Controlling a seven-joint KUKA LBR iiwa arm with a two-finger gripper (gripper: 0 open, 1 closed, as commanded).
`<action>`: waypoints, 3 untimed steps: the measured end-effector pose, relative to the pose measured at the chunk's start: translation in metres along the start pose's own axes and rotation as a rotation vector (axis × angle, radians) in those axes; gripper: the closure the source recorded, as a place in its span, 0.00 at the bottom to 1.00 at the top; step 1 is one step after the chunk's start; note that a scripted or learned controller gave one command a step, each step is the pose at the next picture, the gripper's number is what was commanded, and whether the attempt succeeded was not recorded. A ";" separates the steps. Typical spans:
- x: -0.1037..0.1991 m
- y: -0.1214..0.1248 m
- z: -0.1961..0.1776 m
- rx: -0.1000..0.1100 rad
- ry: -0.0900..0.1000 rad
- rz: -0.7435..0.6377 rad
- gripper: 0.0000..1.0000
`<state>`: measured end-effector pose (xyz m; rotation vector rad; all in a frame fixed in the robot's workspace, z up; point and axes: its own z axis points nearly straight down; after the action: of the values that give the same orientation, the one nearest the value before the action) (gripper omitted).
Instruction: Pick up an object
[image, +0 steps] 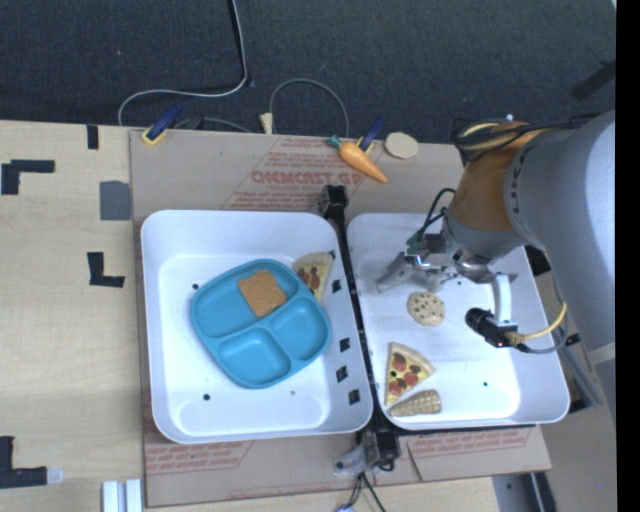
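My gripper (408, 276) hangs over the back part of the right bin (540, 395), open, with nothing between its fingers. A round chocolate-chip cookie (427, 308) lies on the bin floor just in front of it and slightly right, apart from the fingertips. Nearer the front of the same bin lies a pizza slice (407, 375) with its crust toward the front edge. In the left bin (170, 400) a blue divided plate (285, 345) carries a brown square of toast (263, 292), and a second pizza slice (315, 270) rests by the plate's back right corner.
A black divider (345, 300) runs between the two bins. Behind them, on the cardboard, lie a toy carrot (362, 162) and a pale round disc (402, 146). The grey arm with its orange band (485, 195) covers the right bin's back right corner.
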<state>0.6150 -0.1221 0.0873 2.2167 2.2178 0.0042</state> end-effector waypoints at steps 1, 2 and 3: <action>0.016 0.053 0.002 0.002 0.001 -0.003 0.00; 0.026 0.001 0.001 0.002 0.000 0.001 0.00; -0.033 0.048 0.001 0.000 0.001 0.000 0.00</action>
<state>0.6635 -0.1550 0.0864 2.2175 2.2177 0.0049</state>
